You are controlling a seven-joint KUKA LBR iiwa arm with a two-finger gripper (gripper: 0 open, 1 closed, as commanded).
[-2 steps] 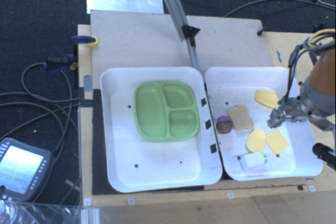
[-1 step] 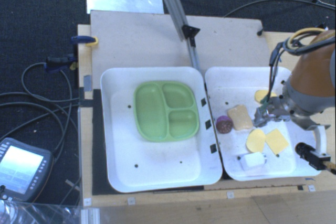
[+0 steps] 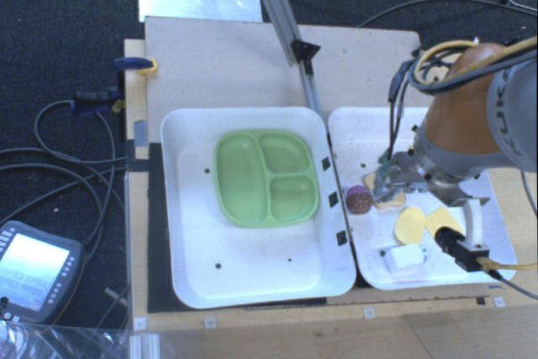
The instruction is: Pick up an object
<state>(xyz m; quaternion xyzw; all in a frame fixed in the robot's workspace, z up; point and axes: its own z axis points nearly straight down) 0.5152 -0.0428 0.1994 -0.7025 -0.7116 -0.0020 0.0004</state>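
In the right bin, my gripper is down low over a tan, flat object that lies partly under it. A dark purple round item sits just left of the gripper, near the divider. Two yellow pieces lie below the gripper, with a white block nearer the front rim. The arm's grey and orange wrist hides the right part of the bin.
The left bin holds a green divided plate. A grey pole slants across the back of the bench. Black connectors and a yellow cable hang off the arm near the right bin's front.
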